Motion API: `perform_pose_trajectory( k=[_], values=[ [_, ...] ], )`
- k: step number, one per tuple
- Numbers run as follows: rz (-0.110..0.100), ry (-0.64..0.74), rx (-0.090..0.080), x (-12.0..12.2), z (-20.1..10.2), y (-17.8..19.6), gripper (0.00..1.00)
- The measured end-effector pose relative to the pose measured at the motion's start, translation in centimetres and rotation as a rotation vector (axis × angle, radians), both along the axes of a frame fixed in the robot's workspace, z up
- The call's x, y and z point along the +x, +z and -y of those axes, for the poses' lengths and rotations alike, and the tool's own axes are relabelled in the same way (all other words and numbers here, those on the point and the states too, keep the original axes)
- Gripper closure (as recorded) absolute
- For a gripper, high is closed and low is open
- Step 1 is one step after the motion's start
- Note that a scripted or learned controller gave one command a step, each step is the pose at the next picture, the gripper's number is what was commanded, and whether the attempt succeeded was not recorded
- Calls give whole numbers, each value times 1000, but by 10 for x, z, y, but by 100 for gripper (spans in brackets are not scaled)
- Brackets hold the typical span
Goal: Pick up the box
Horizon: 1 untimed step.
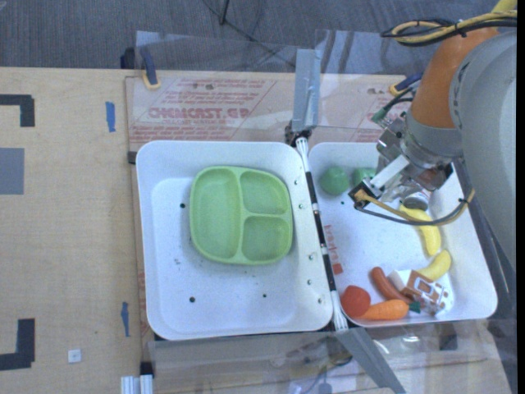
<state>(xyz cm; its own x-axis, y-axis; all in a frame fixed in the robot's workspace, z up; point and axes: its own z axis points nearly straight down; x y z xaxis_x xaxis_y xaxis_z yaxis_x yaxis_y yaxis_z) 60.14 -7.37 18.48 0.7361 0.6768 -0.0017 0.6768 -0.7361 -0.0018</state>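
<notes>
The box [427,289] is small, white with orange and green print, and lies in the near right corner of the right bin [361,245]. It rests against a sausage and a banana. My gripper [413,198] hangs over the far part of that bin, well behind the box, just above the top end of a yellow banana [428,235]. Nothing shows as held in it.
A green divided plate [242,215] sits in the left bin [164,245]. The right bin also holds a green ball [334,180], a smaller green piece [363,175], a red tomato [355,300], a carrot [385,309], a sausage [384,283] and a second banana [437,264].
</notes>
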Motion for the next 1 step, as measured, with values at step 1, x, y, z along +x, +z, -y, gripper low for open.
perform_pose_trajectory(
  k=[1],
  values=[
    [0, -66, -1, 24, 11, 0, 100]
  ],
)
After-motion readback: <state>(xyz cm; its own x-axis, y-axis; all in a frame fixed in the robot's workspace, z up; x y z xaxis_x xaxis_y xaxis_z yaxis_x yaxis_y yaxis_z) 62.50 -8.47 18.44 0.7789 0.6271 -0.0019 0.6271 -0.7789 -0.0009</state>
